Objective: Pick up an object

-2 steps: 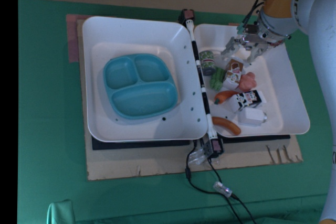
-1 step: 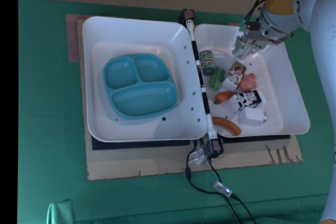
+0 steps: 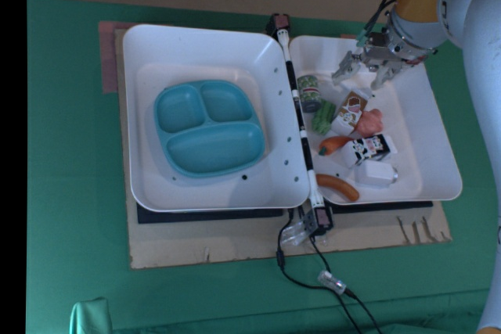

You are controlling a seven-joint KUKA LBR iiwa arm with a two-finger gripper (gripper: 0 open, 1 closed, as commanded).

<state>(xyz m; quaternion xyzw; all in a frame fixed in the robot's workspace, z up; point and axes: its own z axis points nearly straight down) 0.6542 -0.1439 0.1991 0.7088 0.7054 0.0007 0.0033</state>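
Teal divided plate [image 3: 208, 127] lies in left bin [image 3: 156, 43]. Right bin [image 3: 427, 137] holds clutter: can [image 3: 309, 89], green vegetable [image 3: 324, 116], brown-and-white carton [image 3: 350, 111], pink lump [image 3: 369, 121], carrot [image 3: 335, 144], black-and-white carton [image 3: 369, 148], white block [image 3: 376, 173], sausage [image 3: 338, 186] near front rim. Arm reaches in from right; gripper [image 3: 367, 75] hovers over back part of right bin, above carton, jaws spread apart, nothing between them. Green mat covers desk [image 3: 70, 168]; cable [image 3: 313, 278] trails in front.

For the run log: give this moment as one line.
phase: approach | gripper: open, above right bin, holding nothing | nearest item: brown carton | teal plate: left bin
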